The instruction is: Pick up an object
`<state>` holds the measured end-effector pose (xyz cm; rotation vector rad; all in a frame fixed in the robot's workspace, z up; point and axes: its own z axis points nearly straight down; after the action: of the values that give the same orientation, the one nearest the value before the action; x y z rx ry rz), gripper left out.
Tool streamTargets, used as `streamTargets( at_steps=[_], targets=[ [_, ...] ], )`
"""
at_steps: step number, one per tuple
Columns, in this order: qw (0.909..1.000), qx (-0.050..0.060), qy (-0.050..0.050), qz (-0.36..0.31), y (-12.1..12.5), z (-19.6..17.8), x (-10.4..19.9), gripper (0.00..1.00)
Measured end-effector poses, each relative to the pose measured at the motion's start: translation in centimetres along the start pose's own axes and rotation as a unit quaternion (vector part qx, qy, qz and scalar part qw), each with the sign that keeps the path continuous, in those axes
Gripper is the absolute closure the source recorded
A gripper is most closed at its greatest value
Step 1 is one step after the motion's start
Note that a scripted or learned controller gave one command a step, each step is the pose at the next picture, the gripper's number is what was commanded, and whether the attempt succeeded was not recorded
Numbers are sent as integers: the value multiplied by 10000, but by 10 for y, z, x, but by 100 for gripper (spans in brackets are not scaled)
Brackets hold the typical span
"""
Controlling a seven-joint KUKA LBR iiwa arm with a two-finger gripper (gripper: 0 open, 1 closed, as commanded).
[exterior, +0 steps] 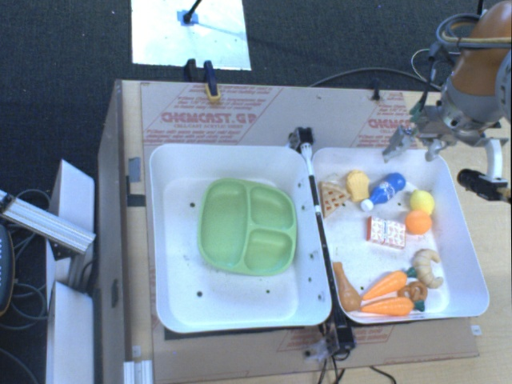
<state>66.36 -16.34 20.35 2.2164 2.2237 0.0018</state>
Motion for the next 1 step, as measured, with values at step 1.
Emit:
streamTargets(
  at_steps=[1],
  targets=[
    [10000, -55, -13, -12, 1, 93, 18, 0]
  ],
)
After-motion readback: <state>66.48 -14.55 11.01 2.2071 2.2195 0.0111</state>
